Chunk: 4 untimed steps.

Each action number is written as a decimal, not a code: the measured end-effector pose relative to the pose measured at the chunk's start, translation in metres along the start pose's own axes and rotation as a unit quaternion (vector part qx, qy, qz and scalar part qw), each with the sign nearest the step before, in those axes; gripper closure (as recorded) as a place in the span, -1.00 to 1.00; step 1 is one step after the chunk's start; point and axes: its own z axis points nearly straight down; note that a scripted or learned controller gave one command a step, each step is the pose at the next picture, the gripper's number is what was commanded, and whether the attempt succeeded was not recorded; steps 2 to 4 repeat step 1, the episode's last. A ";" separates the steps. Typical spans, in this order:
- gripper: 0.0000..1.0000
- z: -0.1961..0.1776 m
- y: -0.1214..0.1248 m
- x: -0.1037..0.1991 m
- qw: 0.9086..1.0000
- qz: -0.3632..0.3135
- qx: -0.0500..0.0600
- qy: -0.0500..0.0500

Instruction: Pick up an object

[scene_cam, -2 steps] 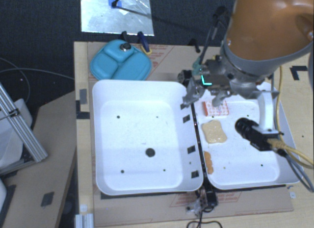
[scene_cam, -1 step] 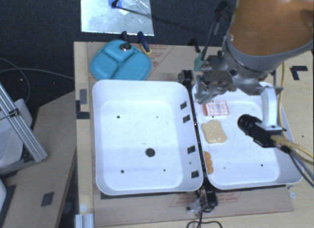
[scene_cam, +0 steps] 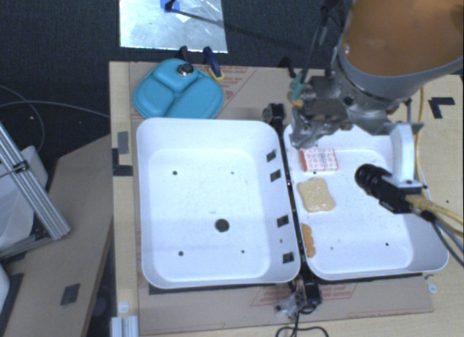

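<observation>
While its finger opening cannot be told, the gripper [scene_cam: 310,127] is hovering just far-left of the red-patterned packet [scene_cam: 320,159] in the right bin [scene_cam: 428,256].

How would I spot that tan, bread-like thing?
Start at the right-hand white bin. Near its left wall, below the red-and-white patterned square, lies the tan slab. It is plain beige, larger than the small orange piece nearer the front.

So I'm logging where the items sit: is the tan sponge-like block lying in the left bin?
No, the tan block lies in the right bin, just below the red-patterned packet, near the divider between the bins.
</observation>
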 end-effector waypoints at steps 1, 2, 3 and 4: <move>1.00 0.081 0.030 0.060 1.000 0.004 0.007 -0.001; 1.00 0.081 0.030 0.060 1.000 0.004 0.007 -0.001; 1.00 0.081 0.030 0.060 1.000 0.004 0.007 -0.001; 1.00 0.081 0.030 0.060 1.000 0.004 0.007 -0.001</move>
